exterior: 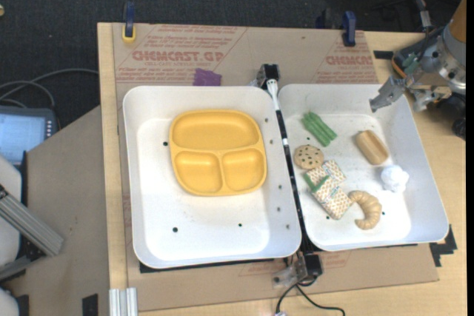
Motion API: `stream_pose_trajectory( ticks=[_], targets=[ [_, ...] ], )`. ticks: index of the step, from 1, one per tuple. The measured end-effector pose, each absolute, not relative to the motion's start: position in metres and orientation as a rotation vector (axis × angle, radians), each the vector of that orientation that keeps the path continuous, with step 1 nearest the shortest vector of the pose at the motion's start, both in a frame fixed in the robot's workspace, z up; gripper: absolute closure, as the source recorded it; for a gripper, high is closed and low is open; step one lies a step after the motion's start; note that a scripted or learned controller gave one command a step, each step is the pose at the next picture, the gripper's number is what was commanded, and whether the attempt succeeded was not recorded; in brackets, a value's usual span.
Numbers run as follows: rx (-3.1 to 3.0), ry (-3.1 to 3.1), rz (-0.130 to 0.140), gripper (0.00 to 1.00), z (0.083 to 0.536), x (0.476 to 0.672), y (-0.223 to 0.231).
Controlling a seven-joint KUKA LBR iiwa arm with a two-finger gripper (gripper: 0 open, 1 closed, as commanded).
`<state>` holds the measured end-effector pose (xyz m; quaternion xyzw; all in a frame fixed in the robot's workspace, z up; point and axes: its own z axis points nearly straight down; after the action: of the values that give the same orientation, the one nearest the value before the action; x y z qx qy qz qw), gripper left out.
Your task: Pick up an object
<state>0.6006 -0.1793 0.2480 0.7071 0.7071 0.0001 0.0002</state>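
Two shallow white bins sit side by side on the bench in front of you. The left bin carries a yellow divided plate with one long compartment at the back and two smaller ones at the front, lying flat near the bin's far half. The right bin holds the loose pieces you can pick from: a green ridged piece near the back left, a round cookie just in front of it, and a patterned packet touching the cookie's near side. A croissant curls at the front, just beside the packet. A tan bread roll lies toward the right wall, and a small white crumpled lump sits near it, closer to you.

Look at the upper right: the gripper hangs over the back right corner of the right bin, above its rim, well apart from every piece in it. Nothing is between its fingers. You cannot tell from this slant whether the jaws stand wide or narrow, as the tips blur together against the bin's edge.

A small purple scrap lies on the cardboard behind the left bin
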Motion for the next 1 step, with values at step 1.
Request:
stream_pose_trajectory(
  ticks=[1],
  targets=[
    [2.216, 2.218, 0.005, 0.0, 0.098, 0.6036, -0.1747]
  ],
)
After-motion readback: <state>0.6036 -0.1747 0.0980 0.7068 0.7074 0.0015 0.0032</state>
